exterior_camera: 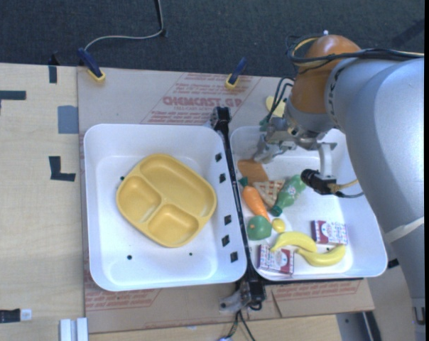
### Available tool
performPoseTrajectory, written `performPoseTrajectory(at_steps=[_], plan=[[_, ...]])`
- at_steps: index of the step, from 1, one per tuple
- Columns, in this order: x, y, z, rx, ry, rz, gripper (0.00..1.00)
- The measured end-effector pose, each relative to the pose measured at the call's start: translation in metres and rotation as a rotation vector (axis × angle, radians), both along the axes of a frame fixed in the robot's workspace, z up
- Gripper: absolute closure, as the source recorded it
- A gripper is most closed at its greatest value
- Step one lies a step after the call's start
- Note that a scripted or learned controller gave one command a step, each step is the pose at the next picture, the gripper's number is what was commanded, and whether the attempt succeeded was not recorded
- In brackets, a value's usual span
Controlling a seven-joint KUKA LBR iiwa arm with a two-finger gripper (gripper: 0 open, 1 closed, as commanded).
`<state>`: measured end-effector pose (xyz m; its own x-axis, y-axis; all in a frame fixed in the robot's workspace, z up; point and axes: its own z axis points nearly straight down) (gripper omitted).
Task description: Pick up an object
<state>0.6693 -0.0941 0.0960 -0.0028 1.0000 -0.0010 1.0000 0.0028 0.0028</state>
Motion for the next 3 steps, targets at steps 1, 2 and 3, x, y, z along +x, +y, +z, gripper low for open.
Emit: performPoseTrajectory(at_steps=[1, 2, 3], plan=[[0.000, 0.000, 0.000, 0.000, 0.000, 0.000, 0.00], [-0.001, -0.002, -0.011, -0.001, 0.003, -0.001, 0.00], [-0.001, -0.003, -0.011, 0.000, 0.002, -0.001, 0.00]])
